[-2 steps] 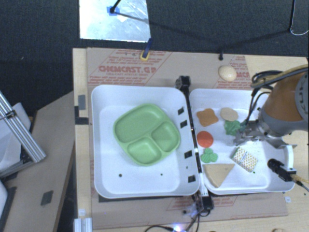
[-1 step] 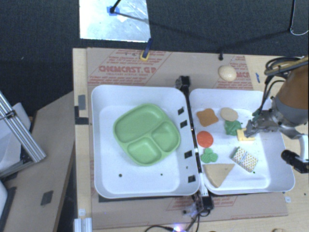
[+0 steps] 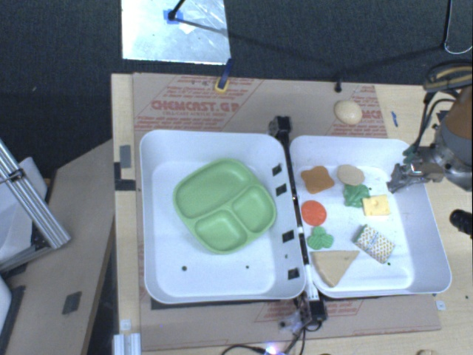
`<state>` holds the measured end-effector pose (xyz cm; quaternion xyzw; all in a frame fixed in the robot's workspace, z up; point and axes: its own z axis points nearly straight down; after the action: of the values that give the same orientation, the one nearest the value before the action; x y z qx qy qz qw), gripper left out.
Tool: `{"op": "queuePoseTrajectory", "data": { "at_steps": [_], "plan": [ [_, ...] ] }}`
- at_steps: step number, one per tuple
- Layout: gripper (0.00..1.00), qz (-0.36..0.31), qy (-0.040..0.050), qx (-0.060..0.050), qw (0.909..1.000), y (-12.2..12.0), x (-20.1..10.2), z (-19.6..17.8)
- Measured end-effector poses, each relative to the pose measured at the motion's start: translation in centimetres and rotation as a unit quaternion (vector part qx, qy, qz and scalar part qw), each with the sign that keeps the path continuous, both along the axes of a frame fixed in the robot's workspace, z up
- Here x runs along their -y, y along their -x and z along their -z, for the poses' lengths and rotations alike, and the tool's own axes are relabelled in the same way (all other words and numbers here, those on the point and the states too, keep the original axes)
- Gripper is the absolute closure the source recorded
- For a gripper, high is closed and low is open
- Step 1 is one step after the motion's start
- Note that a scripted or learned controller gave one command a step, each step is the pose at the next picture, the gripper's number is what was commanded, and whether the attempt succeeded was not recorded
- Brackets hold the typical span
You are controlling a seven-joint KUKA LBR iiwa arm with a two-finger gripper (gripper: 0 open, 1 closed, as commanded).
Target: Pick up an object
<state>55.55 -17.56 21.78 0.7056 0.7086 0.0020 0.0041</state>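
Observation:
The right bin (image 3: 425, 235) holds several toy foods: a brown toast piece (image 3: 317, 178), a tan oval bun (image 3: 351, 174), a green leafy piece (image 3: 356, 194), a yellow cheese square (image 3: 376, 205), a red tomato slice (image 3: 314, 213), a small green piece (image 3: 320, 237), a patterned block (image 3: 375, 243) and a tan wedge (image 3: 333, 265). My gripper (image 3: 406, 174) hovers at the bin's right rim, right of the cheese and the green leafy piece. Nothing shows between its fingers.
The left bin (image 3: 159, 272) holds a green divided plate (image 3: 224, 205). A beige egg-shaped object (image 3: 348, 111) lies on the cardboard behind the right bin. A metal frame (image 3: 29, 213) stands at the far left. A foil sheet (image 3: 175, 21) lies at the back.

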Motion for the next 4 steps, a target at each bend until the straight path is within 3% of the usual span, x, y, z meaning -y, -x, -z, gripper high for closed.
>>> {"op": "queuePoseTrajectory", "data": {
  "at_steps": [1, 4],
  "plan": [
    [1.0, 0.0, -0.0009, -0.003, 1.0, -0.1, 0.0, -0.7],
    [1.0, -0.003, -0.0028, -0.004, 1.0, 5.0, -15.5, -1.6]
  ]
}}
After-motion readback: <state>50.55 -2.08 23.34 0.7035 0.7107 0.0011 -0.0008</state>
